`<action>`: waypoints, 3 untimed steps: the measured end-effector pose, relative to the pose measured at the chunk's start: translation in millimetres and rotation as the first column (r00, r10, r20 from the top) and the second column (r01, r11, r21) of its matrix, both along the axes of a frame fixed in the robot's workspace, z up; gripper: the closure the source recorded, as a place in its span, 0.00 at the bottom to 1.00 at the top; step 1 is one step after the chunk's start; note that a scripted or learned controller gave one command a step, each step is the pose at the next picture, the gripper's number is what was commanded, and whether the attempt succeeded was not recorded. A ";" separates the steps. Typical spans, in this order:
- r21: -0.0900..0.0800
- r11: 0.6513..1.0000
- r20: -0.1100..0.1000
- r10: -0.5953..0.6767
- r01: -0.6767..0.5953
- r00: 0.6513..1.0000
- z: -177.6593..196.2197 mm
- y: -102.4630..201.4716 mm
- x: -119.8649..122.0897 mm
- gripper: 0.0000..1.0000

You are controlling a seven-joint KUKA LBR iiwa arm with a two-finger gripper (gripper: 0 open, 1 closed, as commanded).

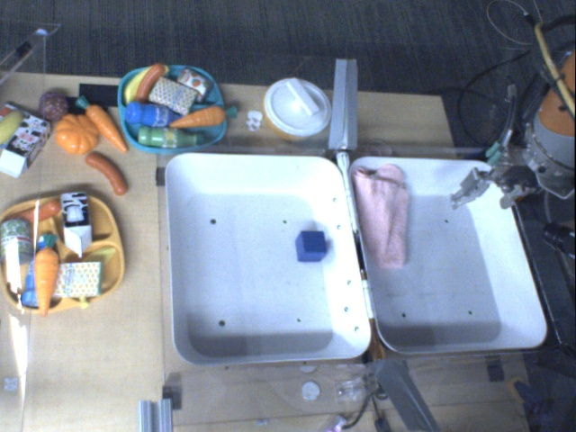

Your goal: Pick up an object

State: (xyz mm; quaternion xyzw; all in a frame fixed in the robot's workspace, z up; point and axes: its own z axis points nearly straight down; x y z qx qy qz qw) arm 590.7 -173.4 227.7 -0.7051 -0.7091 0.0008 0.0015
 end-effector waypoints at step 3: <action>0.001 1.000 -0.004 -0.002 0.002 1.000 -85.2 63.3 -19.4 0.00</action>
